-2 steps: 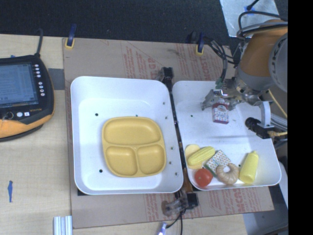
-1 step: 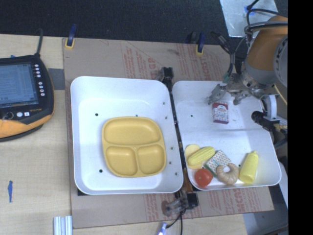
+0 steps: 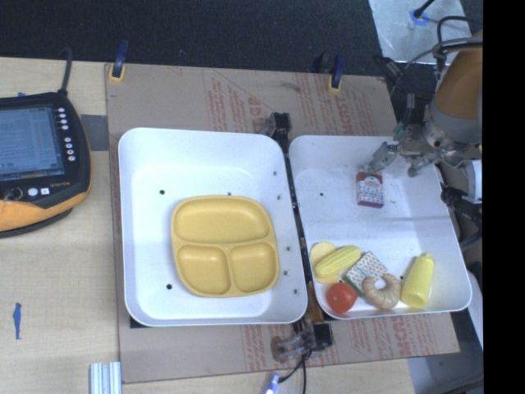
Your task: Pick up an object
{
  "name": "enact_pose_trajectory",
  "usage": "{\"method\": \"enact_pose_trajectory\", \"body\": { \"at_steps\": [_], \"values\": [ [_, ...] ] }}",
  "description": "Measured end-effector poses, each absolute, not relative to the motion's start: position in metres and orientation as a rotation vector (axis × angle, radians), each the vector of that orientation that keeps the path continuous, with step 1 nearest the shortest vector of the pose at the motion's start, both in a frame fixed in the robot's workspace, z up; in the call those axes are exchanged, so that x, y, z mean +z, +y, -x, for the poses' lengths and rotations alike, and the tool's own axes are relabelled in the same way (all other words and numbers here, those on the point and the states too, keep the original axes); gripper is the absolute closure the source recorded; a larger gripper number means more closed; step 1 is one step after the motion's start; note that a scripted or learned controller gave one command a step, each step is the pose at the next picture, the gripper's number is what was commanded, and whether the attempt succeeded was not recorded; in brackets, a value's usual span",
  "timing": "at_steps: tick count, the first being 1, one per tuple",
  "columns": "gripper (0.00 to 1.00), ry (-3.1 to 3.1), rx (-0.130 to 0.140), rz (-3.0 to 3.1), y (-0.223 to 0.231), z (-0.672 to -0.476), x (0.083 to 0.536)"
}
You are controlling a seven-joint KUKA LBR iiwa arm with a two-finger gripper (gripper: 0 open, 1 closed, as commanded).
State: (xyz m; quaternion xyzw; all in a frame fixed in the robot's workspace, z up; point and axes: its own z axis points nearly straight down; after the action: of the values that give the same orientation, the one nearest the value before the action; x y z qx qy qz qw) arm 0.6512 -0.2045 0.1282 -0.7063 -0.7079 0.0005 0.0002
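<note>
My gripper (image 3: 399, 162) hangs over the back right part of the right bin (image 3: 328, 164), its two fingers spread open with nothing between them. Just in front and to the left of it, a small red and white packet (image 3: 371, 190) lies flat on the bin floor, apart from the fingers. Along the bin's front edge sit a yellow corn cob (image 3: 338, 260), a red tomato (image 3: 341, 299), a tan pretzel-shaped piece (image 3: 383, 290), a yellow bottle (image 3: 417, 280) and a checkered packet (image 3: 367, 268).
The left bin (image 3: 148, 179) holds a yellow divided plate (image 3: 224, 245). An orange control tablet (image 3: 37, 162) lies on the bench at far left. Clamps (image 3: 332, 71) hold the cardboard sheet at the back.
</note>
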Motion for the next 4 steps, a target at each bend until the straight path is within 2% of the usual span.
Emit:
{"method": "enact_pose_trajectory", "body": {
  "at_steps": [1, 2, 3, 4],
  "values": [
    [0.0, -2.224, 0.002, 2.219, -0.187, -0.599, 0.23],
    [0.0, -2.226, 0.008, 2.211, -0.197, -0.64, 0.13],
    [0.0, -2.228, 0.005, 2.212, -0.144, -0.614, 0.146],
    [0.0, -2.223, 0.003, 2.219, -0.196, -0.635, 0.137]
  ]
}}
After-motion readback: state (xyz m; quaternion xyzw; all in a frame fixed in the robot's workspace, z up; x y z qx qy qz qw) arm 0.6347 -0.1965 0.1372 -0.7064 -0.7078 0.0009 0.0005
